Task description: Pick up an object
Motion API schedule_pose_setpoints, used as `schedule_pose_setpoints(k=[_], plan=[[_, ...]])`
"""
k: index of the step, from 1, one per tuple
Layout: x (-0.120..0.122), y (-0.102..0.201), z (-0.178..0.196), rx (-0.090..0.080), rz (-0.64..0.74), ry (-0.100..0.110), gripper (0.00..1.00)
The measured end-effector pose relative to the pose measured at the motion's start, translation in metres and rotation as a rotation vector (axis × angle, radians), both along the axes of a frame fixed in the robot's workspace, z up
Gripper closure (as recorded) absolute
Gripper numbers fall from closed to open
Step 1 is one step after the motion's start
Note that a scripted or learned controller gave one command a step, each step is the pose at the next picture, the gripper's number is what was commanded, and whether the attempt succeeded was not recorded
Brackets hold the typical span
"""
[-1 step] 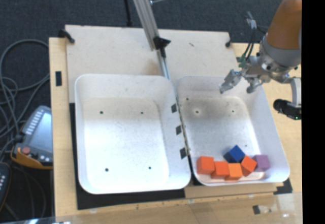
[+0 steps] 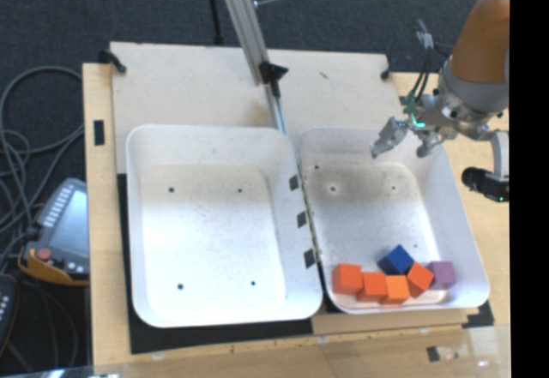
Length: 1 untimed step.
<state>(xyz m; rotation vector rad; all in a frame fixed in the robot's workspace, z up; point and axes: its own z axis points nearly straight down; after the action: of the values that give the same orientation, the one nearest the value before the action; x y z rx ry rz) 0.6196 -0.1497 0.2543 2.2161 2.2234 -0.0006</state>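
- Gripper (image 2: 405, 138) at about two o'clock in the camera view, above the far right corner of the right bin (image 2: 457, 222); two grey fingers (image 2: 388, 137) spread apart, jaws wide with nothing between them.
- Grey arm (image 2: 470, 93) with orange band (image 2: 483, 33) reaching in from three o'clock.
- Cluster of blocks at about five o'clock, packed against the near wall of the right bin, well apart from the gripper.
- Orange blocks (image 2: 347, 278) in a row along that wall, touching one another; one tilted orange block (image 2: 419, 276) toward the right end.
- Blue block (image 2: 396, 260) just behind the orange row, touching it.
- Purple block (image 2: 443, 273) at the right end of the cluster, beside the tilted orange block.
- Left bin (image 2: 214, 222) at about eight o'clock, side by side with the right bin, speckled with dark flecks.
- Slanted metal rail (image 2: 244, 21) from twelve o'clock down to the seam between the bins.
- Teach pendant (image 2: 60, 231) and looped cables (image 2: 34, 111) at nine o'clock, off the bench.
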Motion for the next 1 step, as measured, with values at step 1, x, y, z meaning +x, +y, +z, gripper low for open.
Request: schedule_pose_setpoints(k=[1], plan=[[-0.0753, 0.0321, -0.094, 0.005, -0.005, 0.012, 0.0]])
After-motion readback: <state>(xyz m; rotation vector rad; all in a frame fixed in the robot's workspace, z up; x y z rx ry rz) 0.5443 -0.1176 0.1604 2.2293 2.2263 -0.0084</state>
